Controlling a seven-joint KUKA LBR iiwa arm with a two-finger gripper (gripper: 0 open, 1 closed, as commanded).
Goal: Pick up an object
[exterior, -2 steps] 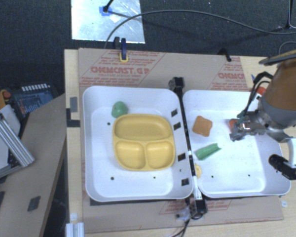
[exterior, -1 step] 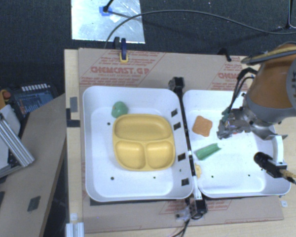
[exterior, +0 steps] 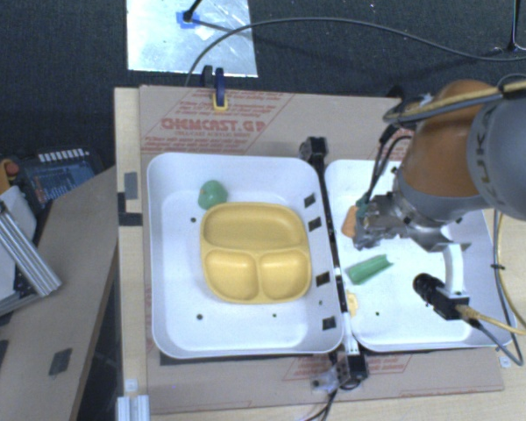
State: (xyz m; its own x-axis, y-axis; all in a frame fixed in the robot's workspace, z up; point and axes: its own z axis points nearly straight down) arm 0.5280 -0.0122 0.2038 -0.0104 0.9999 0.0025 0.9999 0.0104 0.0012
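I see the gripper (exterior: 368,226) low over the right bin (exterior: 421,327), near a green wedge (exterior: 368,268) (an orange object (exterior: 348,223) beside it); whether it grips anything, I cannot tell.

A yellow divided tray (exterior: 252,251) and a small green lump (exterior: 213,193) are seen in the left bin (exterior: 171,323). The gripper (exterior: 368,228) is positioned over the right bin (exterior: 403,327), just above a green wedge (exterior: 368,268), beside an orange piece (exterior: 348,222).
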